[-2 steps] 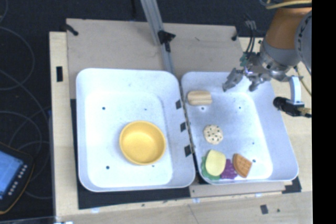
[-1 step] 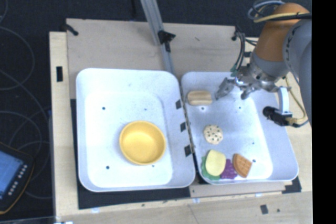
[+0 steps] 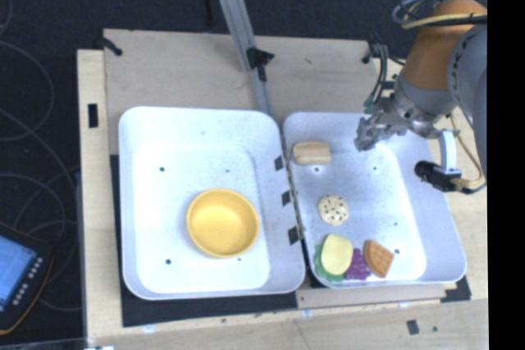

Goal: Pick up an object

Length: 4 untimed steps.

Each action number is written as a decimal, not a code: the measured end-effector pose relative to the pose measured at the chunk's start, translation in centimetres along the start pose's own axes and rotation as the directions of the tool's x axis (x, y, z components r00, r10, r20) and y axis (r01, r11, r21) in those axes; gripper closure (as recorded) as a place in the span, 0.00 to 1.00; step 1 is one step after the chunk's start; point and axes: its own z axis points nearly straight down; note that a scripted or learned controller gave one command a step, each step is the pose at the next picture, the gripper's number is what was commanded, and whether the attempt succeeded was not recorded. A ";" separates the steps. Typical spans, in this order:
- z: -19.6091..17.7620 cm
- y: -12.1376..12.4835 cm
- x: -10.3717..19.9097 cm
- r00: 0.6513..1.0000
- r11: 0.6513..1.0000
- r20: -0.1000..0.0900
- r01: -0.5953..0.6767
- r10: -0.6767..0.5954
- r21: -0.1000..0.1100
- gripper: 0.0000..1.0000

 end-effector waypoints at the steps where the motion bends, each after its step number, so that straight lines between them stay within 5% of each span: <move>1: -4.5 0.1 -0.5 1.000 1.000 -0.001 -0.003 0.003 -0.001 1.00; 3: -12.5 0.3 -1.2 1.000 1.000 -0.001 0.002 -0.002 -0.001 1.00; 4: -12.8 1.2 3.6 1.000 1.000 -0.002 0.005 -0.005 0.002 1.00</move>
